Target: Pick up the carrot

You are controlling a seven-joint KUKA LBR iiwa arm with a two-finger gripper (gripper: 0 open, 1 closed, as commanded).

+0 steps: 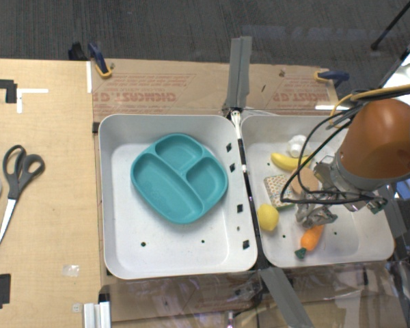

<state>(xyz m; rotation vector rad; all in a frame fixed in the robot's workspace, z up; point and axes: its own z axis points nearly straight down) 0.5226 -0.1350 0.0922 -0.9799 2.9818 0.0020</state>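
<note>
The carrot [310,240] is small and orange with a green stem end, lying near the front of the right bin [342,251]. My gripper [316,215] hangs just above its upper end, below the orange band of the arm [377,142]. The metal fingers sit close over the carrot's top, and I cannot tell whether they touch it.
In the right bin a lemon [267,217] lies left of the carrot, with a banana [287,161], a patterned card [276,186] and a white object [297,143] behind. A teal divided plate [180,178] rests in the left bin [116,251]. Scissors [17,176] lie on the bench at far left.
</note>
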